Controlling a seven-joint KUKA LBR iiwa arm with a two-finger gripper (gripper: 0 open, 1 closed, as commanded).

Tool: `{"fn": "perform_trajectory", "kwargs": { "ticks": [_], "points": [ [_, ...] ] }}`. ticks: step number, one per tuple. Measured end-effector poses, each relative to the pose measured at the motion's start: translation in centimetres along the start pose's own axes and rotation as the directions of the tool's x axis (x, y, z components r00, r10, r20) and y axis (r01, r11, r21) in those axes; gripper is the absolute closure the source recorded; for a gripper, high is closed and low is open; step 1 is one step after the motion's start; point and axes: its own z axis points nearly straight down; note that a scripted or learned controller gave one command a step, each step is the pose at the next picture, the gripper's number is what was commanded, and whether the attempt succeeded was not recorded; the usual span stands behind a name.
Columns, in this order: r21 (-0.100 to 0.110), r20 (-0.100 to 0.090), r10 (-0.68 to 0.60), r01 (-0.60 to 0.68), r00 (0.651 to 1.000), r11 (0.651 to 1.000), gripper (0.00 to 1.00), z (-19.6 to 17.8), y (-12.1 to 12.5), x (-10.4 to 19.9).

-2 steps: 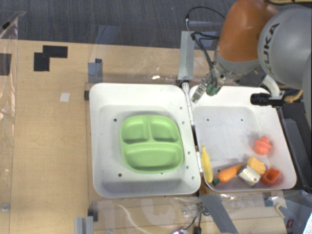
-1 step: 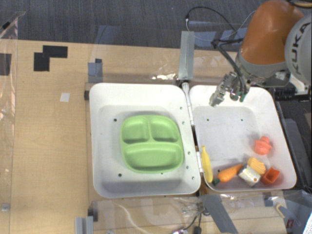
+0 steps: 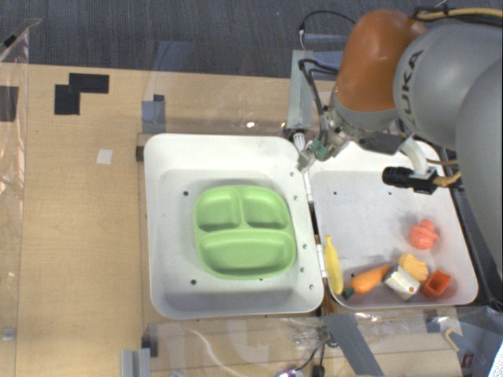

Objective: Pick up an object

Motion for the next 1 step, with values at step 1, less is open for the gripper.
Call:
{"fn": "perform_trajectory", "kwargs": {
  "ticks": [1],
  "points": [
    [0.000, 0.002, 0.513, -0.513, 0.858, 0.858, 1.00, 0.45, -2.90, -3.95]
  ]
}}
